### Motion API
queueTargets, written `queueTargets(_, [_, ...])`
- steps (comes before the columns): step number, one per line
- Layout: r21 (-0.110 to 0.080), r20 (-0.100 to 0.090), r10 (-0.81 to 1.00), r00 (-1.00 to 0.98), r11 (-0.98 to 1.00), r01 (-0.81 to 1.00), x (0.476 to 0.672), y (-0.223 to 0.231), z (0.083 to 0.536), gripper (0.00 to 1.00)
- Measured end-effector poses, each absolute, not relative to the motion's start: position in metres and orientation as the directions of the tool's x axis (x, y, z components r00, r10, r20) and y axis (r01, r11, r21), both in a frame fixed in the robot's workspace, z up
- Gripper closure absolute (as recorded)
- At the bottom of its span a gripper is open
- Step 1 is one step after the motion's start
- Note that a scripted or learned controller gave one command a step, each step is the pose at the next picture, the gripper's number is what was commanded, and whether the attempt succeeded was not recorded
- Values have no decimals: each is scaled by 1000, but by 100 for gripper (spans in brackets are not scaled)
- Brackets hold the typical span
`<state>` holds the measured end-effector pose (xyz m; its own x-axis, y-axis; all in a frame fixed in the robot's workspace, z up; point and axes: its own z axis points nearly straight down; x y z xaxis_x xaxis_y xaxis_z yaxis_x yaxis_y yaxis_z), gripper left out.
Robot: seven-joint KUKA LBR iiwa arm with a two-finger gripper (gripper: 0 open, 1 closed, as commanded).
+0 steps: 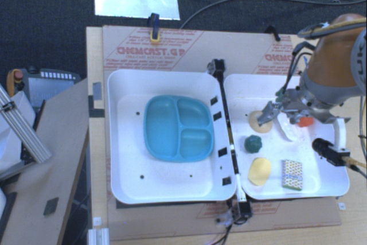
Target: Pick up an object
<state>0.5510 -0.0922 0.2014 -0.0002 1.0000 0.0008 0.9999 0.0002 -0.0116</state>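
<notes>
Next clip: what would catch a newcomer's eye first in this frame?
The blue divided plate lying alone in the left bin stands out most. Next, the grey and orange arm leaning over the right bin, above a yellow piece, dark green ball and patterned block.

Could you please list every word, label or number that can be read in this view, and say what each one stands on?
"CHEMCAST GP" in red, on the brown protective sheet behind the left bin.
"CHEMC...", the same print, partly cut off by the arm, on the sheet's right part.
Smaller red print under both: too blurred to read.
Patterned box in the right bin: markings too small to read.
</notes>
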Motion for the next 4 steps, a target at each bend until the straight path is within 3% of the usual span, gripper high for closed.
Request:
queueTargets(1, [1, 0, 1000, -3, 3, 1000, 554, -92, 208, 0])
queueTargets(3, [-3, 1, 1000, 0, 0, 1000, 563, -88, 105, 0])
queueTargets(4, [-1, 0, 1000, 0, 0, 1000, 563, -87, 84, 0])
